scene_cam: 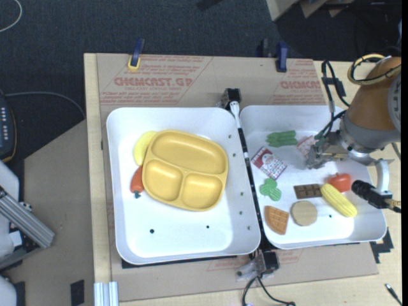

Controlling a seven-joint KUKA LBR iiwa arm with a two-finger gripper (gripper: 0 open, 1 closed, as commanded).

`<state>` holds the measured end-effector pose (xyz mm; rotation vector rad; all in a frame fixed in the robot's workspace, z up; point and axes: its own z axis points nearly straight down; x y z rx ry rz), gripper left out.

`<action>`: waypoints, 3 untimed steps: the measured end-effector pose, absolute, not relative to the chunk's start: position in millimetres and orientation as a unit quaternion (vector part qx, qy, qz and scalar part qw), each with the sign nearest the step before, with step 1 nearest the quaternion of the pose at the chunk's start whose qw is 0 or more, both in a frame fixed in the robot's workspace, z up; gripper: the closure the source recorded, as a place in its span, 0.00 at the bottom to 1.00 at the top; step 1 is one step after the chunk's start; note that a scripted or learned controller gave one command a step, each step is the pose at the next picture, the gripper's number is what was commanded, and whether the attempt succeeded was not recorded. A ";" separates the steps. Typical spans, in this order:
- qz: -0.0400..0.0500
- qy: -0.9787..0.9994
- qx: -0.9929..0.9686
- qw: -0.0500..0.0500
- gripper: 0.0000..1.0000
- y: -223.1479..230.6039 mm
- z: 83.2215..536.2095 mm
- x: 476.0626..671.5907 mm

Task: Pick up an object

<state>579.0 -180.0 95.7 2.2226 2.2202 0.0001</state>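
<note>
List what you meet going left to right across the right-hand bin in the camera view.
Red and white packet, waffle, round cookie, corn cob, then the gripper hanging above the bin's far part. The green pieces and the chocolate bar overlap these in order, so they are left out.

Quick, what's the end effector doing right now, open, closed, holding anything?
End effector: low in the right bin, near its back; open or closed cannot be told, and nothing is visibly held.
</note>
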 end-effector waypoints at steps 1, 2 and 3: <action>0.001 0.707 0.708 0.003 1.00 -181.9 139.5 576.8; 0.001 0.707 0.707 0.003 1.00 -182.4 183.1 574.5; 0.001 0.707 0.707 0.003 1.00 -182.8 228.2 575.8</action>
